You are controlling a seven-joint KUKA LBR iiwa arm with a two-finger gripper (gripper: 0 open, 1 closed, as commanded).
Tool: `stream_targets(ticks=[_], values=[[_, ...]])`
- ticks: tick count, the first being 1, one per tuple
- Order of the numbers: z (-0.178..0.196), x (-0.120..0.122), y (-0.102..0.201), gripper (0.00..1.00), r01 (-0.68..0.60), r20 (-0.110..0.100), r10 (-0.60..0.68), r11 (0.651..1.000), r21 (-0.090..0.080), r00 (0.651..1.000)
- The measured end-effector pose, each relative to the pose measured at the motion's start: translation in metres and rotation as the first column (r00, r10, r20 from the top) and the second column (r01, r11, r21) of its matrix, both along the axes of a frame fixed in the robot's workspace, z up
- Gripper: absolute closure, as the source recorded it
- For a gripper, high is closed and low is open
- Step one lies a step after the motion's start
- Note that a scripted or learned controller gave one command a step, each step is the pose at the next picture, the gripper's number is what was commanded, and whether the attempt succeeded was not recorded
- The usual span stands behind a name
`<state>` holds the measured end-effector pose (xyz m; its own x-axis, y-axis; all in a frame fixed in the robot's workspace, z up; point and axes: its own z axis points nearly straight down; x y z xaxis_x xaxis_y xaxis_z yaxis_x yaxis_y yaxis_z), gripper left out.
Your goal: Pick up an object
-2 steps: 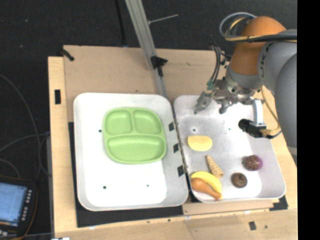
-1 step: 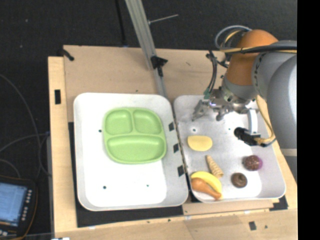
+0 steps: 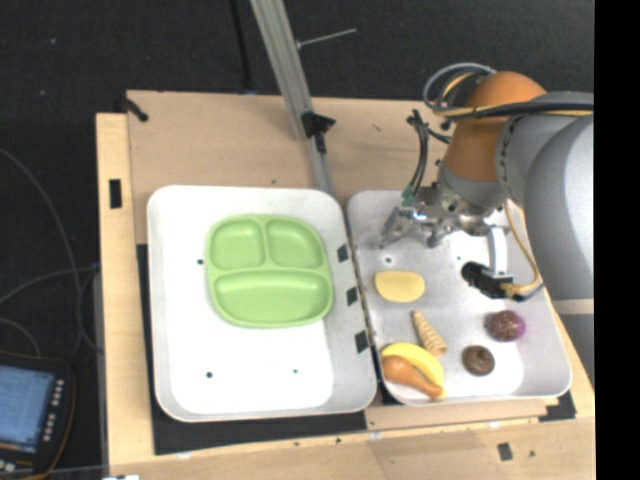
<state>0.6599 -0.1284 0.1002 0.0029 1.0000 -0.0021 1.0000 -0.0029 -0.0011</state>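
The right bin (image 3: pixel 540 368) holds several food toys: a flat yellow round piece (image 3: pixel 399 286), a tan cone (image 3: pixel 429 332), a yellow banana (image 3: pixel 419 360) lying against an orange pear-shaped piece (image 3: pixel 405 373), a brown doughnut (image 3: pixel 479 360) and a dark purple ball (image 3: pixel 505 325). My gripper (image 3: pixel 412 227) hangs over the far left part of this bin, above and behind the yellow round piece, its fingers spread apart. Nothing is between them.
The left bin (image 3: pixel 180 368) carries a green divided plate (image 3: pixel 269 270) in its far half. A slanted metal pole (image 3: pixel 285 63) rises behind the bins, ending near the gap between them. The grey arm (image 3: pixel 550 188) covers the right bin's far right corner.
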Motion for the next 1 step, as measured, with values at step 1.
stream_targets(ticks=[1], values=[[0.0132,0.0012,-0.0013,1.0,0.002,0.005,-0.002,1.0,-0.001,1.0]])
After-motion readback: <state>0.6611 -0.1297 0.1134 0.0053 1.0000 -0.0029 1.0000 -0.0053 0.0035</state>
